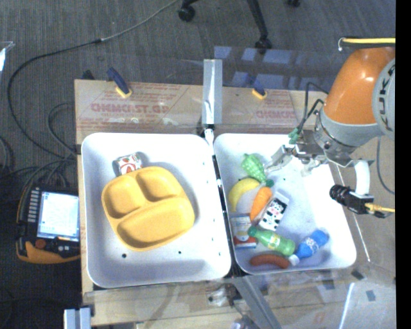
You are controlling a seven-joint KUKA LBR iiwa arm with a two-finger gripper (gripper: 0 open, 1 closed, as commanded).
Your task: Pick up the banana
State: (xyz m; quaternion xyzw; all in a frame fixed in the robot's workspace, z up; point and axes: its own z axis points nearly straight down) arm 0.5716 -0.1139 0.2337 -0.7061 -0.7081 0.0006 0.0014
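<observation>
The banana [240, 191] is sitting in the right bin [334, 212], tucked between a green leafy veggie toy [253, 166] and a carrot [261, 200]. The gripper [282, 157] hovers just up and right of it, fingers spread a little with nothing between them.

A robotics lab: 2 white bins [154, 273] on a bench, loose cables [64, 45], chair casters [187, 11].
</observation>
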